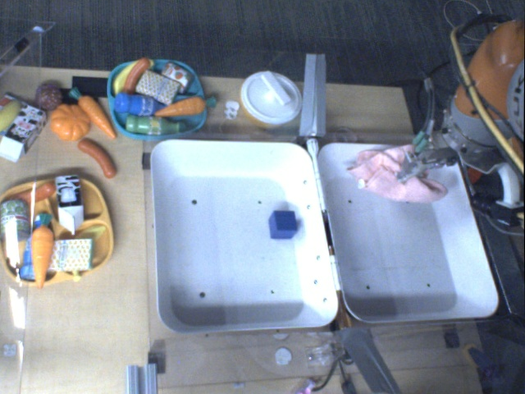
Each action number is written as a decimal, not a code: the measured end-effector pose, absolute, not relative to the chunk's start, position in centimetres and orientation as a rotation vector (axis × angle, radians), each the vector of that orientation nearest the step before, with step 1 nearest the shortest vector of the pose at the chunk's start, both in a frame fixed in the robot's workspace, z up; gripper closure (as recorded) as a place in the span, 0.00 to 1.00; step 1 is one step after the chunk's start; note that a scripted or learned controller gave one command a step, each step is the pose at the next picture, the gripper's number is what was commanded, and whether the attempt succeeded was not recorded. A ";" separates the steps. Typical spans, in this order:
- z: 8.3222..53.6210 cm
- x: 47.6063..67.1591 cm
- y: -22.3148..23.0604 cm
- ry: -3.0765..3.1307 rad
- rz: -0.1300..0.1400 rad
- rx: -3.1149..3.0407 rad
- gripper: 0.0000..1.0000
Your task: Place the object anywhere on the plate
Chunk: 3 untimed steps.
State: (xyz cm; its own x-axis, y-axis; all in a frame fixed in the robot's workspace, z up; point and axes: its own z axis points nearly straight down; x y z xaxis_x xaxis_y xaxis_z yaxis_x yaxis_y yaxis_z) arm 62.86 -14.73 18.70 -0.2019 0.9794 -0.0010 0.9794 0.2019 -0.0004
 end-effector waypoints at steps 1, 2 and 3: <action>22.4 62.9 -14.6 2.443 0.000 1.974 1.00; 21.7 61.9 -10.3 2.790 0.000 1.448 1.00; 22.7 60.6 -5.7 3.021 0.002 0.861 1.00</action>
State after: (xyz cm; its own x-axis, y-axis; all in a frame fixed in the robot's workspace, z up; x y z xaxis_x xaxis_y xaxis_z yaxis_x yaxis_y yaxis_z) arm 60.62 -5.71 22.65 -0.8496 0.5275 0.0000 0.5275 0.8496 0.0016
